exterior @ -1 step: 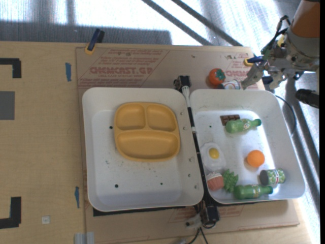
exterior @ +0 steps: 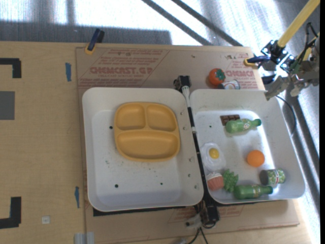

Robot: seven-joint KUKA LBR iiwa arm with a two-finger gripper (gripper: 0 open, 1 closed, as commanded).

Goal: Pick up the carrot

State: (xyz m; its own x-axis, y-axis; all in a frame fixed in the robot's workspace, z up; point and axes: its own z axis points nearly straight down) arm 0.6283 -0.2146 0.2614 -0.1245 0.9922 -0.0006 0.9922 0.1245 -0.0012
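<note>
Two green bottles (exterior: 252, 190) in right bin (exterior: 292, 136), one carrot (exterior: 222, 180), one yellow plate (exterior: 147, 130), tool (exterior: 277, 88) state unclear

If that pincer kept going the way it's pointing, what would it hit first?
Likely the right bin, at its far corner rim just below the pincer, though depth is unclear. The carrot lies well away, by the near edge.

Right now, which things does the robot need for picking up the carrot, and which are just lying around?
For the job: carrot with its green leafy top, right bin.

Just lying about: yellow divided plate, left bin, fried egg, orange ball, upper green bottle, lower green bottle, can, chocolate bar.
</note>
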